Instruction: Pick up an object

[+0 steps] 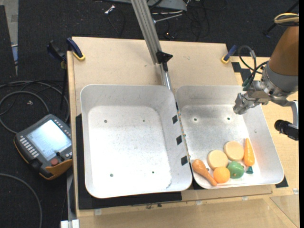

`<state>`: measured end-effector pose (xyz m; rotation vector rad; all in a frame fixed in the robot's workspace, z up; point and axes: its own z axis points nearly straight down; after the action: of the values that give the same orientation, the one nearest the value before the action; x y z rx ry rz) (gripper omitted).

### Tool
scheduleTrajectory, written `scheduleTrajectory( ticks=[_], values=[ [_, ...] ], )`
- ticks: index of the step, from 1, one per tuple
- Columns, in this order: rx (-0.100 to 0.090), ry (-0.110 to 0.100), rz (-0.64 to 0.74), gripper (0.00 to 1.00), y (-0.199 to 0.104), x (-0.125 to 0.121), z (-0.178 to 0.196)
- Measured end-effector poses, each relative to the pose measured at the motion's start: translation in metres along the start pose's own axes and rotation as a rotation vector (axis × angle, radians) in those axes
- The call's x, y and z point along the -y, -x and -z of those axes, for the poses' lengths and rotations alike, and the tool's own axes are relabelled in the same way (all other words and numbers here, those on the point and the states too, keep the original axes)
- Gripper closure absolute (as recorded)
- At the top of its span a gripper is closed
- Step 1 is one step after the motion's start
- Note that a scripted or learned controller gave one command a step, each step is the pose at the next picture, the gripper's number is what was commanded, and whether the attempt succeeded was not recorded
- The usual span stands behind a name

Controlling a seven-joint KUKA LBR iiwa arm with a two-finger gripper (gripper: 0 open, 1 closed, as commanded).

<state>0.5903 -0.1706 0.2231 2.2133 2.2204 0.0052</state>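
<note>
I see the gripper [241,104] above the right bin [204,118], far side; whether its fingers are apart, I cannot tell. The toy foods [227,163] lie clustered in this bin's near corner, well apart from it.

Toy foods cluster in the right bin's [209,122] near corner: two beige discs [217,158] [233,150] touching, an orange ball [221,175], a green piece [235,170], and two carrots [204,171] [248,152], one lying aslant, one nearly upright.

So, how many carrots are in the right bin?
2. One carrot stands along the right side of the pile, beside a tan disc. The other carrot lies at the pile's left, near the front rim. None looks hidden.
</note>
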Motion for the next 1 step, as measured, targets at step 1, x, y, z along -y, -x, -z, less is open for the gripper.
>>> scheduleTrajectory(
  ticks=[1],
  values=[
    [-0.004,-0.004,0.005,1.0,-0.0519,-0.0034,0.0126]
  ],
)
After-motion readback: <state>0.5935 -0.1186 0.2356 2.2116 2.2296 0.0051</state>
